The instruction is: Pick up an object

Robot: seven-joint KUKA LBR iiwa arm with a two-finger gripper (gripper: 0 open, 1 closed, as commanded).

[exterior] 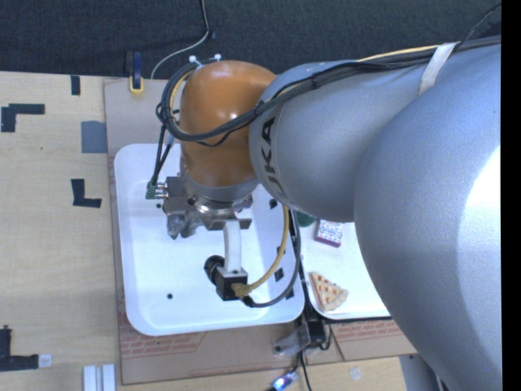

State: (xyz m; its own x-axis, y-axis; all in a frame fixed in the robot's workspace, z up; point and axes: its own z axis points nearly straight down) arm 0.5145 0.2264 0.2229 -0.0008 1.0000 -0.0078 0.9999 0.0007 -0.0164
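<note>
My arm reaches across from the right, and its orange band hangs over the left white bin (138, 218). The gripper (182, 221) points down into the back half of that bin, with its tip largely hidden under the wrist. No object shows at the gripper. In the right white bin (358, 308), a small purple-and-white packet (330, 233) lies near the left wall. A pizza-slice-shaped toy (327, 292) lies near the front left corner. A bit of green (304, 217) peeks out from under the arm.
The grey arm covers most of the right bin. A small dark speck (169, 296) lies on the left bin's floor. Black tape marks (83, 192) sit on the wooden bench to the left. A clamp (299, 338) stands at the front between the bins.
</note>
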